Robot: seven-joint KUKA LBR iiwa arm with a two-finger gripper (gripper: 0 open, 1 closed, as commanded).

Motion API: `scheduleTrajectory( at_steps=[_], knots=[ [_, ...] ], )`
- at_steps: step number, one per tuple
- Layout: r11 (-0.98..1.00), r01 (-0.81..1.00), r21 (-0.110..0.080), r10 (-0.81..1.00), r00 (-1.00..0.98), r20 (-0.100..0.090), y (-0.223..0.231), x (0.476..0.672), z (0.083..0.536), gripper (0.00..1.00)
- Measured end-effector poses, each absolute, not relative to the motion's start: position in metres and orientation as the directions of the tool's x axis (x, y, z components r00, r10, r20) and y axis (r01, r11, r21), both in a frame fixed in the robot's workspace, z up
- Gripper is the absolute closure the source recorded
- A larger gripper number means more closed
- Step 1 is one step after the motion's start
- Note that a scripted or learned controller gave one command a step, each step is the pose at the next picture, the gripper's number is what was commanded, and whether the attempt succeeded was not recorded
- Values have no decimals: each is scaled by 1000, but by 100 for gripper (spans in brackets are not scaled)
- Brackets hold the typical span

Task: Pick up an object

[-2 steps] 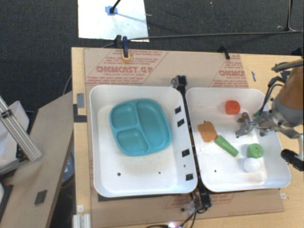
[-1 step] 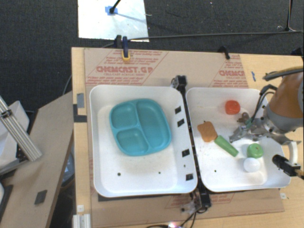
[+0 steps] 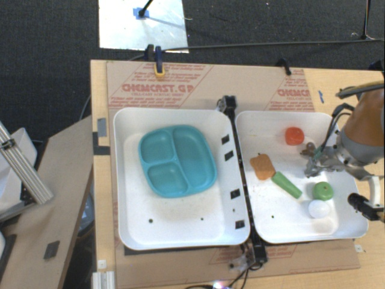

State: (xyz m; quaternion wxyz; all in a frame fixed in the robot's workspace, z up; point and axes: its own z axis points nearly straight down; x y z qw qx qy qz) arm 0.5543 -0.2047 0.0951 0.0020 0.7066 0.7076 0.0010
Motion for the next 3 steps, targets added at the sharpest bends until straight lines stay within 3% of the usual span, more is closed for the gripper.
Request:
scheduleTrajectory(
  at_steps=[3],
  knots=[
    [6,1000,7,1000,-6,-3,-199,558,262,100]
  ],
)
